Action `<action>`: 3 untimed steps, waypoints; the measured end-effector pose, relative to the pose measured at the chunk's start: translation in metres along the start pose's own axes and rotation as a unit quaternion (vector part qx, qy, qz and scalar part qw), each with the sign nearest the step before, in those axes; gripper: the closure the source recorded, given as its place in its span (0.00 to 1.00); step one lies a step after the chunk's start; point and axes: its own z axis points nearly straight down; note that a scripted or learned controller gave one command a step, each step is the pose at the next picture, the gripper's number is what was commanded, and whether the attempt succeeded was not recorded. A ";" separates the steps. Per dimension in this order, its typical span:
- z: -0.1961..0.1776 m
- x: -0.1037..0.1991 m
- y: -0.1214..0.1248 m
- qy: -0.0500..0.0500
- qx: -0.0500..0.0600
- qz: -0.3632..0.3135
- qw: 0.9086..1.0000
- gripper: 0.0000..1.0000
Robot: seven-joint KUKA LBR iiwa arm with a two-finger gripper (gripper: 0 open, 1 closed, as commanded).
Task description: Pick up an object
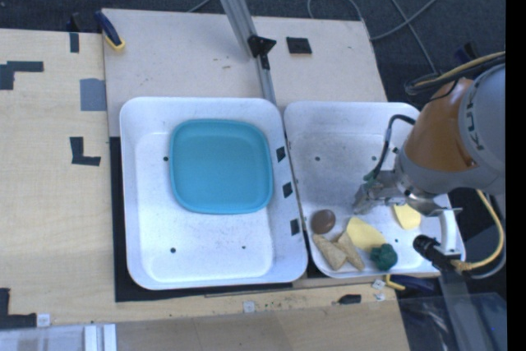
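Note:
My gripper hangs low in the right bin, just above the near cluster of objects. Below it lies a yellow wedge-shaped piece. A round brown object sits to its left, a tan bread-like piece lies at the bin's front, and a dark green object rests at the front right. Another yellow piece shows beside the wrist on the right. Nothing is visibly held between the fingers.
The left bin holds a turquoise square plate. A slanted metal pole rises behind the bins. Cables run across the dark floor at the back right. The grey arm with its orange band overhangs the right bin's right side.

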 end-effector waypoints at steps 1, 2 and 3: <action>-0.042 0.001 -0.001 0.000 0.000 0.000 1.000 1.00; -0.084 0.001 -0.005 0.001 0.000 0.000 1.000 1.00; -0.112 0.001 -0.004 0.001 0.001 0.000 1.000 1.00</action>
